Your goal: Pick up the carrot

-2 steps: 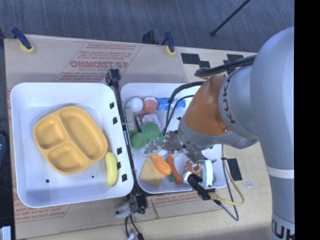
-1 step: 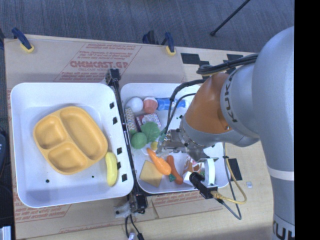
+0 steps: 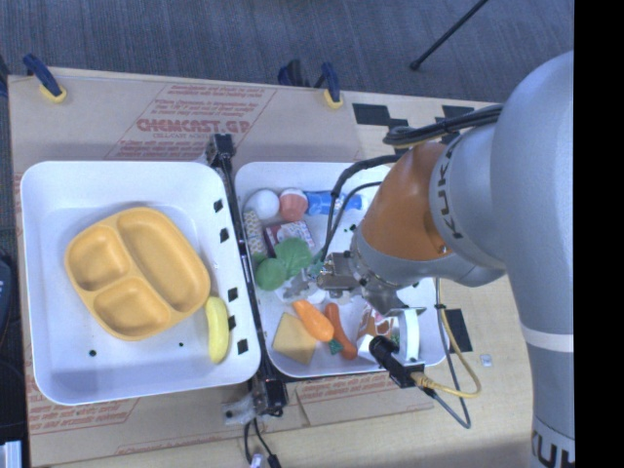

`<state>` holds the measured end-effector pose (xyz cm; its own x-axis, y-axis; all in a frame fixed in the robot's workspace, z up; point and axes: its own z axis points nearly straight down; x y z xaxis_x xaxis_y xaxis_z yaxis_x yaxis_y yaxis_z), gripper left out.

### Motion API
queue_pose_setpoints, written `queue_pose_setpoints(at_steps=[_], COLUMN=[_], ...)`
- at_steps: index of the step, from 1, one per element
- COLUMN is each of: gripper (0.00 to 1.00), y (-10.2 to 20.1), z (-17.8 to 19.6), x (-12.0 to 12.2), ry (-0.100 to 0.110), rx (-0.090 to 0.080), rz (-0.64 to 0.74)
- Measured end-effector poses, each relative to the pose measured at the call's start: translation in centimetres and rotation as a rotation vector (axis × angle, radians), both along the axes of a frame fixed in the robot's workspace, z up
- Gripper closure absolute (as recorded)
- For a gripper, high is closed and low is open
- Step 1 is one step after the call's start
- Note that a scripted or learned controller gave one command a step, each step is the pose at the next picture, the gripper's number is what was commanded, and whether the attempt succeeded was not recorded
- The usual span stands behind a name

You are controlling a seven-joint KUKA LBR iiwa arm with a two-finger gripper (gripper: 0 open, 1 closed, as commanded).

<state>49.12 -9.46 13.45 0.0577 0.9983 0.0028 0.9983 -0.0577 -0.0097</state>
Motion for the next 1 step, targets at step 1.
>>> queue_pose_setpoints(at_steps=[1], gripper=[0.0], y=[-0.96], z=[-4.32], x=[-0.2], ry=[-0.005], rx=[-0.003], rz=[-0.122])
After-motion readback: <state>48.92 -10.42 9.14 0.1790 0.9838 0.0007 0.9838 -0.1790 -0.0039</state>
